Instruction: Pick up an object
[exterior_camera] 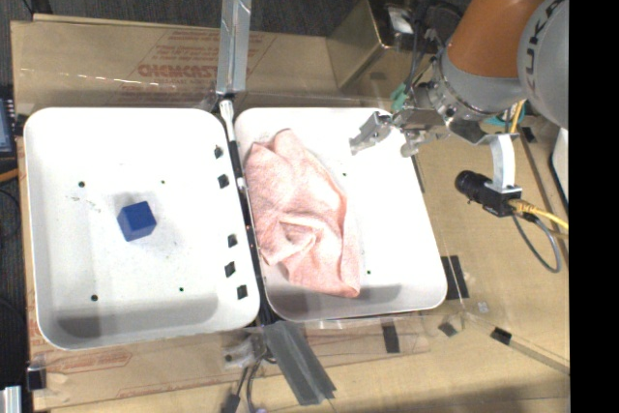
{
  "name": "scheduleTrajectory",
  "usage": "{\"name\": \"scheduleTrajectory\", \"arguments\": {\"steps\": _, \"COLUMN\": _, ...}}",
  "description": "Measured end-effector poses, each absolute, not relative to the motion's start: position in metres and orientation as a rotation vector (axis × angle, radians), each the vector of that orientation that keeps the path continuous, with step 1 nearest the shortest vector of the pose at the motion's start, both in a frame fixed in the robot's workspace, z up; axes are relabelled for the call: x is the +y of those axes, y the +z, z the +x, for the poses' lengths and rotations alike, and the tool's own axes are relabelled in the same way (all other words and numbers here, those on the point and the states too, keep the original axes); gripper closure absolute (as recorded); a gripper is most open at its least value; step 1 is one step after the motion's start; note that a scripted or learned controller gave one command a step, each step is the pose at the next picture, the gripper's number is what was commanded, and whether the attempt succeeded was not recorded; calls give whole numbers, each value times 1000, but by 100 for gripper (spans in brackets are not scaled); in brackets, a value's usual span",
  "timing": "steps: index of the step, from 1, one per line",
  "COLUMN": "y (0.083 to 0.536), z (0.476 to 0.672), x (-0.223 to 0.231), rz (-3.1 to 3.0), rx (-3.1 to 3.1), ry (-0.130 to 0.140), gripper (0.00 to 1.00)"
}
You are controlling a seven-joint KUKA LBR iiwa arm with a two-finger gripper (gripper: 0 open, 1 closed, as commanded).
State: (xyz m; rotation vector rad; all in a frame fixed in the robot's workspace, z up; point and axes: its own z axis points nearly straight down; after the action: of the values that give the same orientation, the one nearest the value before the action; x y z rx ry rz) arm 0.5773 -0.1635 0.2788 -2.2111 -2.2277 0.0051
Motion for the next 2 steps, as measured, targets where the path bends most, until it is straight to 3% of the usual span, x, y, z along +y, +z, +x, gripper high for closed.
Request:
{"name": "scheduleTrajectory", "arguments": {"steps": 1, "y": 168, "z": 576, "x": -189, "rz": -2097, "rx": -2335, "ry": 5, "gripper": 0}}
{"name": "scheduleTrajectory", "arguments": {"steps": 2, "y": 92, "z": 567, "x": -176, "rz": -1952, "rx": -2459, "ry": 2, "gripper": 0}}
